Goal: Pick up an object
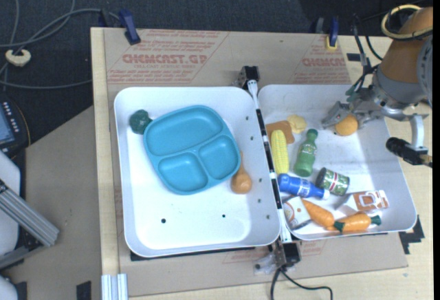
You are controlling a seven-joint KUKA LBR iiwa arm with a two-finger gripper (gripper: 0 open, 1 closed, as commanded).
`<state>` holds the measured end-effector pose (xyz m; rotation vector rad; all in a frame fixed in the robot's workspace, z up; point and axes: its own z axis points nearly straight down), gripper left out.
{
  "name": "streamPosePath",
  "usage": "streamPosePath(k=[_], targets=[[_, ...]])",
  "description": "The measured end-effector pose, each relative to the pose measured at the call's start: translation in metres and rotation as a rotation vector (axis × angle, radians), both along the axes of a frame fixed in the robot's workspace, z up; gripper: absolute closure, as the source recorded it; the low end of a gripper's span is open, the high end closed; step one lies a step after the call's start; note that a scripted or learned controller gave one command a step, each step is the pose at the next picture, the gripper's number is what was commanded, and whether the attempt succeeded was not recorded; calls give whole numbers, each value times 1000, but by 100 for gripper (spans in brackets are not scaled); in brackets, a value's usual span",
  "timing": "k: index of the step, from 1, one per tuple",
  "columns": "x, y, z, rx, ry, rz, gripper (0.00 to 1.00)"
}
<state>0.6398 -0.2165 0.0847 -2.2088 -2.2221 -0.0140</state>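
Note:
My gripper point(348, 120) hangs over the back of the right bin point(405, 206), its two grey fingers set on either side of a small orange fruit point(347, 127) that sits between their tips. Lower in the same bin lie a corn cob point(279, 151), a green bottle point(306, 153), a blue tube point(300, 186), a green can point(333, 181), two carrots point(320, 213) and a white carton point(368, 201). A pale yellow piece point(296, 123) and an orange block point(281, 129) rest near the bin's left wall.
The left bin point(137, 223) holds a blue divided plate point(189, 151), a dark green ball point(139, 121) and a tan fruit point(241, 181). A black clamp point(249, 76) sits on the divider between the bins. The arm's orange band point(402, 61) shows at the right edge.

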Motion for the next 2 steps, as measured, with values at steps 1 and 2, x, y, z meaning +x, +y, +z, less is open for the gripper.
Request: streamPosePath(k=[1, 2], targets=[[-1, -6, 11, -13, -2, -3, 100], [28, 58, 0, -13, -3, 1, 100]])
